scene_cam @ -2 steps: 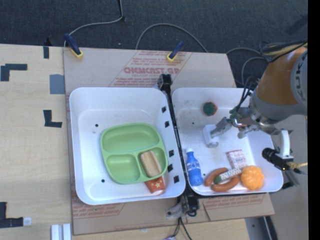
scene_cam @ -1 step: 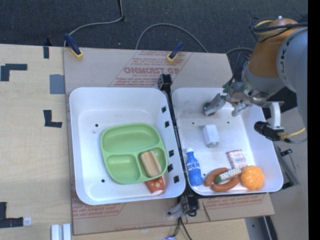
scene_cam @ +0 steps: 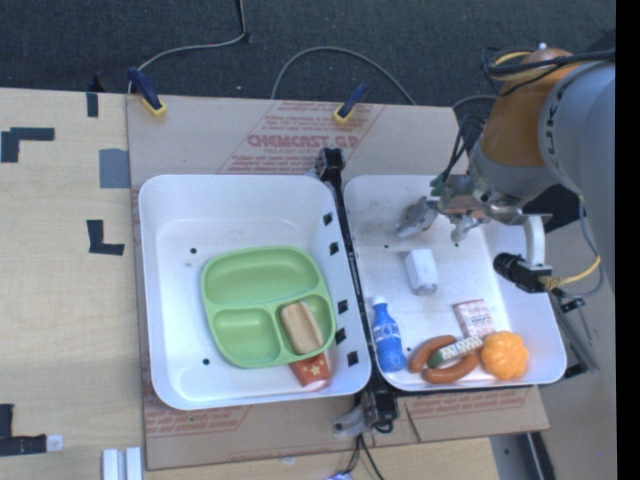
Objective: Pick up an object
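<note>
Overhead, the grey arm (scene_cam: pixel 590 118) comes in from three o'clock, its orange band (scene_cam: pixel 515 118) bulging above the wrist, and bends down over the upper part of the right bin (scene_cam: pixel 380 203). The gripper (scene_cam: pixel 438 220) hangs there with its two fingers (scene_cam: pixel 412 218) splayed apart, one reaching toward nine o'clock and the other pointing down at about six; nothing sits between them. Whether the tips touch the bin floor cannot be told.

Just below the gripper, toward seven o'clock of it, a small pale grey block (scene_cam: pixel 421 269) lies on the bin floor, near the fingers but apart from them. Along the six o'clock edge of this bin lie a blue bottle (scene_cam: pixel 386 335) with a white cap, a sausage-like toy (scene_cam: pixel 445 358) curved beside it, a small printed packet (scene_cam: pixel 473 319) and an orange ball-like fruit (scene_cam: pixel 503 355) at the five o'clock corner, touching or nearly touching the sausage.

The left bin (scene_cam: pixel 170 218), at nine o'clock of the gripper, holds a green divided tray (scene_cam: pixel 255 278) with a bread-like roll (scene_cam: pixel 299 327) in its lower right compartment. A red carton (scene_cam: pixel 312 370) lies just beside the tray's six o'clock edge. Both bins rest on a cardboard sheet (scene_cam: pixel 200 138) clipped at its twelve o'clock edge.
</note>
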